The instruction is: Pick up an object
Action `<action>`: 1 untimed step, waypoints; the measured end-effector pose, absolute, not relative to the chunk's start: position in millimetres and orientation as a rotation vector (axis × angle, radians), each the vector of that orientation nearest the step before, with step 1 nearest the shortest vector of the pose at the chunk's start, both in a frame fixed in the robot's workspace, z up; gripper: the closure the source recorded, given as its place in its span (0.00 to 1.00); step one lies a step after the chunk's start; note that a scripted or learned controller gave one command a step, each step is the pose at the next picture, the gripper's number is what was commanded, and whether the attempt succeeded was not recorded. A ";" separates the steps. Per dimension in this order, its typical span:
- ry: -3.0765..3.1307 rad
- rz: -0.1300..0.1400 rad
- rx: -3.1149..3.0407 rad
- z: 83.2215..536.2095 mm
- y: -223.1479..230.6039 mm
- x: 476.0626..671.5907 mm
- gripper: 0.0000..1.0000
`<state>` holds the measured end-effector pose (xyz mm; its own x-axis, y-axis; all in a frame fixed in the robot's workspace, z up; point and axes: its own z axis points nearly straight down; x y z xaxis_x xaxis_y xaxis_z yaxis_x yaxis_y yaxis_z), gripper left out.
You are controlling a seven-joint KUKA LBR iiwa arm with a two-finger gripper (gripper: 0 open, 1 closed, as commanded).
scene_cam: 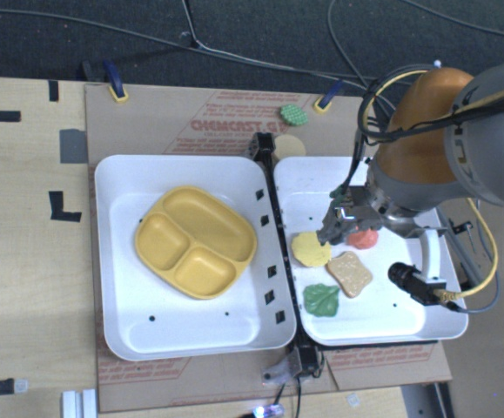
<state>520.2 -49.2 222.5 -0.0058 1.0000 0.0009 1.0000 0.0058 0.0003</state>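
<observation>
Right bin (382, 320), tool (337, 227) lowered inside

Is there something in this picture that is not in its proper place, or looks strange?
Yes, one thing. A small green waffle-like piece lies on the cardboard behind the right bin, outside both bins, while the other small items, such as the yellow piece and the toast slice, are inside the bin.

Red piece (364, 239) half under hand (335, 230)
</observation>
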 end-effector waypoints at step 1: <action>-2.226 0.000 -2.215 231.8 -1.6 534.9 1.00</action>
